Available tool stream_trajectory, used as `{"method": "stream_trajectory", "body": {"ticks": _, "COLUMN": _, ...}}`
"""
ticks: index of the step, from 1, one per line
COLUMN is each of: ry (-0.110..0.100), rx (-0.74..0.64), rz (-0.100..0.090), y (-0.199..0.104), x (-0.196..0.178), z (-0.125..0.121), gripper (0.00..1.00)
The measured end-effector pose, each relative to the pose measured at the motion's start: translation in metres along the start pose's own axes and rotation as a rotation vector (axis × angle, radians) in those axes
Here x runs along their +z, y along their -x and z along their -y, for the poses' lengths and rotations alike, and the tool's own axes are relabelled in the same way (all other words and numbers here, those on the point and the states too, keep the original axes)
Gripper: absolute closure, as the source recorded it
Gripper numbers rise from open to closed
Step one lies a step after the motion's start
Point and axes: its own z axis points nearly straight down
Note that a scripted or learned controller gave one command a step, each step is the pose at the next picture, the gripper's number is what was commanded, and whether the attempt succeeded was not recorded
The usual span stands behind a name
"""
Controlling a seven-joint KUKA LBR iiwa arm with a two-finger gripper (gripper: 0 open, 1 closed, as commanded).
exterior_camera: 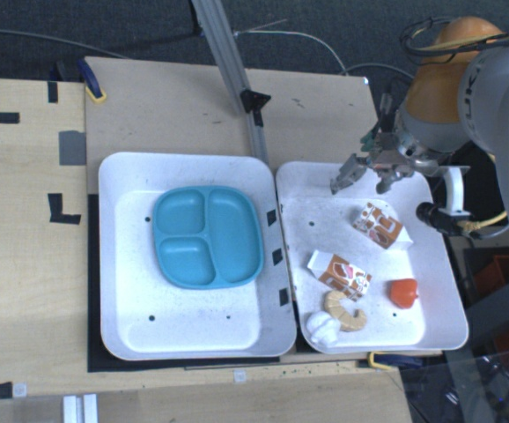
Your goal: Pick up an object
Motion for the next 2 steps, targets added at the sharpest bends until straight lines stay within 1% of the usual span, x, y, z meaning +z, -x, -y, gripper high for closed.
{"method": "stream_trajectory", "body": {"ticks": 1, "ry": 0.0, "rx": 0.0, "rz": 0.0, "y": 0.0, "x": 0.0, "z": 0.0, "gripper": 0.0}}
{"method": "stream_trajectory", "body": {"ticks": 2, "ry": -0.007, "rx": 0.0, "rz": 0.001, "y": 0.002, "x": 0.065, "z": 0.0, "gripper": 0.0}}
